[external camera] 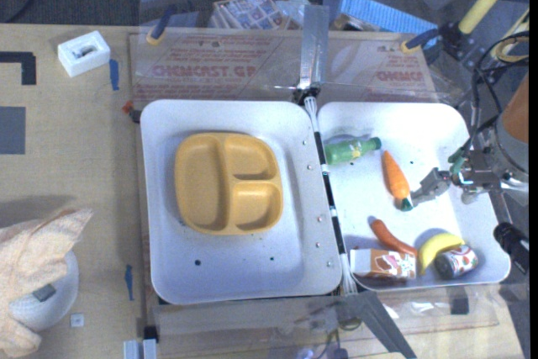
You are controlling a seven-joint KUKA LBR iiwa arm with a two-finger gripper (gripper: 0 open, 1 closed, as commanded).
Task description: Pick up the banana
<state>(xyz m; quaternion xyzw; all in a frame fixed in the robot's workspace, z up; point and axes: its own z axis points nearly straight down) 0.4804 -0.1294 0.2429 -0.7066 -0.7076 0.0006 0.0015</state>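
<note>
The yellow banana (439, 247) lies in the front right corner of the right bin (420, 115), curved over a dark can (459, 263). My gripper (425, 187) hangs over the right bin, up and slightly left of the banana and apart from it. Its tip is close to the green end of an orange carrot (395, 174). Nothing is seen in its grasp.
The right bin also holds a green bottle (351, 150), a red sausage-like piece (391, 234) and a small carton (385, 263) just left of the banana. A yellow divided plate (227, 182) sits in the left bin (160, 248). Cables hang at the right.
</note>
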